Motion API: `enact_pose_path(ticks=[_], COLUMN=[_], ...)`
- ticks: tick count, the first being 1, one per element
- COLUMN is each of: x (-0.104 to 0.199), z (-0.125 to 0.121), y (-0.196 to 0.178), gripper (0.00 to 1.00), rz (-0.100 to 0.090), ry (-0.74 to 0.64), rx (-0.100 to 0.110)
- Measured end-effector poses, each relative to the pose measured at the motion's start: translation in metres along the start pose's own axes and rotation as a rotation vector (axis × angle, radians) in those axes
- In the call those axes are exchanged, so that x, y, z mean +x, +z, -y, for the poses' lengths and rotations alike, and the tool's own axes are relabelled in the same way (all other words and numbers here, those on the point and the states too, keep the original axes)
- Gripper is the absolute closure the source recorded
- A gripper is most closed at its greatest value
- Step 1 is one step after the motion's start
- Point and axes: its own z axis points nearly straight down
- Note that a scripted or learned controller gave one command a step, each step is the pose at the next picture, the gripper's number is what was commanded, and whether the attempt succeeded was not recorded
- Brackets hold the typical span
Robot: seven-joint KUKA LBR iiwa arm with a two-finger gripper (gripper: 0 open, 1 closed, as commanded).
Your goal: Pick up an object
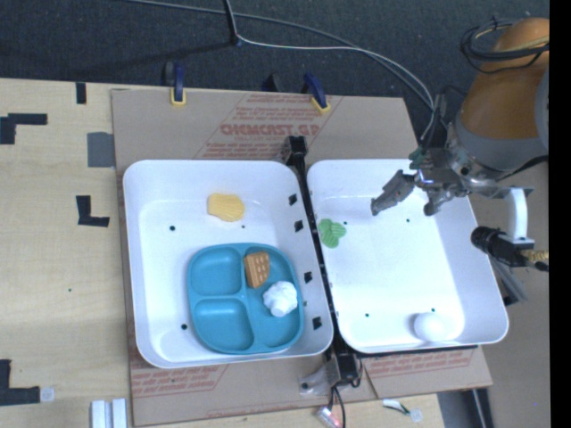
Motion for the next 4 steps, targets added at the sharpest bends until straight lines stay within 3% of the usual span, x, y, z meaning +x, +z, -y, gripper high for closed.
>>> enact_pose_path(ticks=[1, 2, 4], x=[0.0, 0.003, -0.001], z=[-0.001, 0.005, 0.012], y=[-0.002, 0.042, 0.166], gripper=[0.0, 0.0, 0.0], rz=[0.0, 0.0, 0.0], ry=[0.0, -0.001, 0.0], rx=[-0.005, 0.0, 0.002])
